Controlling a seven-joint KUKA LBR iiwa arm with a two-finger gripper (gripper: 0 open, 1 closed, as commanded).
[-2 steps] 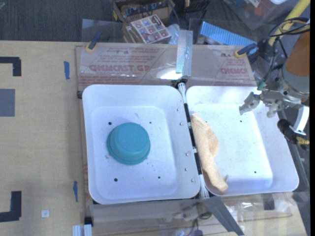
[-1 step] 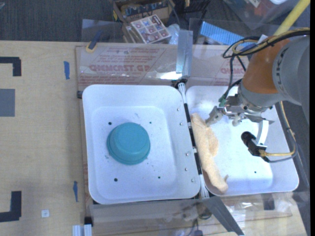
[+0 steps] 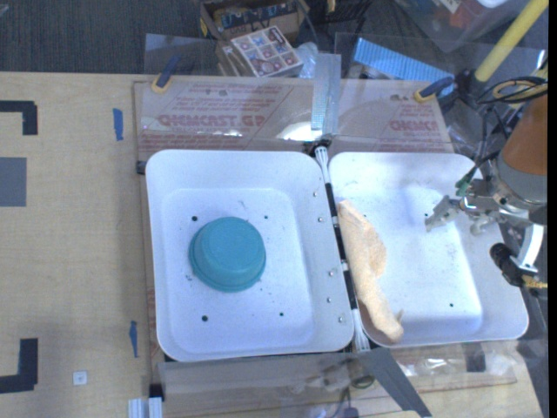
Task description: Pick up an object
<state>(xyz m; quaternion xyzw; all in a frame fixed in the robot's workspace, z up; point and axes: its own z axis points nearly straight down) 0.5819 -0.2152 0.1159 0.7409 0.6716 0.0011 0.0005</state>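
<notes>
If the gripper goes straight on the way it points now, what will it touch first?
The gripper points left and down into the right bin. It would probably meet that bin's bare floor first, short of the tan cloth by the divider, though depth is unclear.

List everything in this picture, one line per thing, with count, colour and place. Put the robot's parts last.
Shallow white plastic bin: 2, white, side by side on the bench; left bin, right bin.
Round teal upturned bowl: 1, teal, in the left bin, left of its centre.
Long tan sponge-like piece: 1, tan-yellow, along the left wall of the right bin, running toward its near corner.
Light wooden bench top: 1, pale wood, under the bins, with black tape corners and blue tape marks.
Yellow pole: 1, yellow, top right behind the bench.
Grey arm with orange band: 1, right edge.
Gripper: 1, metal, over the right bin's right half.
</notes>
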